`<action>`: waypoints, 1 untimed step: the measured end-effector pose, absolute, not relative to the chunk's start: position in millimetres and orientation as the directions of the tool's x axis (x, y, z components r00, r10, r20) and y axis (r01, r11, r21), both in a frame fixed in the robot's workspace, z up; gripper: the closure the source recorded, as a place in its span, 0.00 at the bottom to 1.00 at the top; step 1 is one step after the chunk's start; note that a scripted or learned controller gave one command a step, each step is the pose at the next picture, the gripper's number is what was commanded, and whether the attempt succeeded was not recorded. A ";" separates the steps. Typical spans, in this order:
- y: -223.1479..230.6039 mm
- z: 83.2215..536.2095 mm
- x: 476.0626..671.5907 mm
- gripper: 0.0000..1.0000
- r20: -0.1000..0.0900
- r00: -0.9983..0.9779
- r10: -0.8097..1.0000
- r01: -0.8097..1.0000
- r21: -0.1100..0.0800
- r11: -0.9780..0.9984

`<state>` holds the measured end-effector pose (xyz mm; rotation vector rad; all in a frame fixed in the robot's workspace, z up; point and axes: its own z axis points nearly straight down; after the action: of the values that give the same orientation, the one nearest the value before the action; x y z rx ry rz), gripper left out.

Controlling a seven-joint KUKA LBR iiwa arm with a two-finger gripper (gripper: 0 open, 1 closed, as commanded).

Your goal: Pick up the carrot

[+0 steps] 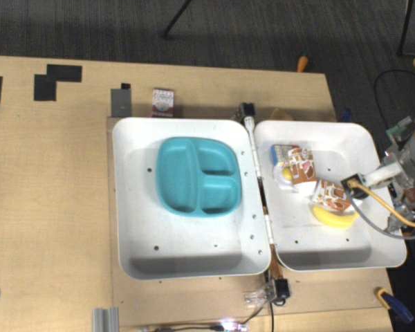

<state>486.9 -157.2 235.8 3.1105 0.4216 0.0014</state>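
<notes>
Two shallow white bins sit side by side on the bench. The left bin (131, 254) holds one teal plate (197, 176), divided into three compartments: a large one on the left and two smaller ones on the right. The right bin (346, 251) holds two packets printed in brown, white and red. The far packet (299, 164) lies over a small yellow thing (286, 174). The near packet (332, 196) lies over a curved yellow thing (333, 218).

I cannot tell from this view where the carrot lies or how it looks. No piece in either bin reads clearly as one. The one small orange stub (302, 63) stands at the bench's far edge, outside both bins, and what it is I cannot say.

The gripper (407, 194) hangs at the right rim of the right bin, just beside the near packet. Whether the jaws are released or clenched cannot be told.

The bench (48, 206) is pale wood. Three black patches mark its far left part. One grey block (121, 102) and one small patterned cube (163, 101) stand just beyond the left bin's far rim. A blue and yellow clamp (394, 304) sits at the near right corner. Beyond the bench is a dark grey carpeted floor (90, 12), crossed by a thin black leg (187, 9).
</notes>
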 end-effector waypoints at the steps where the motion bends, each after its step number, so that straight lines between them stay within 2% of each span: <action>1: -151.8 245.6 489.7 1.00 0.002 0.958 0.287 0.287 -0.003 -0.958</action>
<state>489.7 -151.8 245.6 3.1118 0.4562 0.0017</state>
